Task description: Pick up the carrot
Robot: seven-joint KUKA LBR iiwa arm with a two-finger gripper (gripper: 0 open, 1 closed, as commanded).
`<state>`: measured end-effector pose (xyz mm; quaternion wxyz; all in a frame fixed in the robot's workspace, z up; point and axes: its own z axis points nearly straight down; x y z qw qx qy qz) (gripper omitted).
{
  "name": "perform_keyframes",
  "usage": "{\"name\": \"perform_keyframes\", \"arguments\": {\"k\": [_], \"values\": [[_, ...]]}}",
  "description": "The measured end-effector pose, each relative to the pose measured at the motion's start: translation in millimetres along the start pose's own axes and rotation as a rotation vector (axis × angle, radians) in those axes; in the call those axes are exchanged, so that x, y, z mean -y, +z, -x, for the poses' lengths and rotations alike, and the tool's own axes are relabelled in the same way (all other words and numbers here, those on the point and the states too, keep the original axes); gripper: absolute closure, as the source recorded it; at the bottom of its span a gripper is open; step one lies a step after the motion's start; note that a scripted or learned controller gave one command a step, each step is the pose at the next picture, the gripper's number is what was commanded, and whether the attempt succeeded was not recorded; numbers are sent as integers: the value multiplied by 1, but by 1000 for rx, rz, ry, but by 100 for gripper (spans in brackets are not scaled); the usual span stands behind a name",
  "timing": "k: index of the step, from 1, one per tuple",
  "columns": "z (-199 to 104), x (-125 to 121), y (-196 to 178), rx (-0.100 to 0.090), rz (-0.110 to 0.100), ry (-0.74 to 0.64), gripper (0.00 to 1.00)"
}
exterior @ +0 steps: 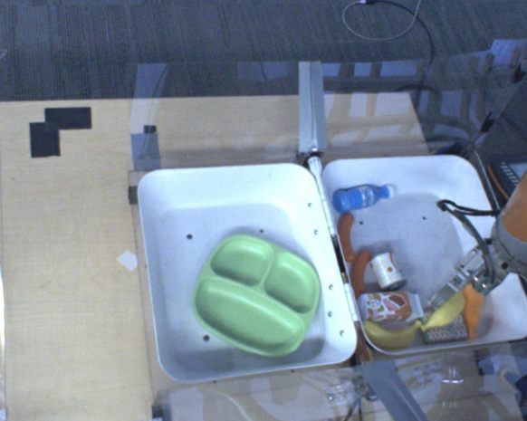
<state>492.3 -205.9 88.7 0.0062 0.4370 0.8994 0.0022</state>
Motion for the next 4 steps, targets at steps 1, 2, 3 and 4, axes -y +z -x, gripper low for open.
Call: {"name": "perform_keyframes", "arguments": {"k": [1, 2, 3, 4], "values": [[2, -3, -10, 3, 5, 2, 100], [-20, -14, -78, -5, -5, -54, 100], [0, 1, -154, -4, -6, 48, 100], [8, -34, -124, -7, -7, -42, 100]]}}
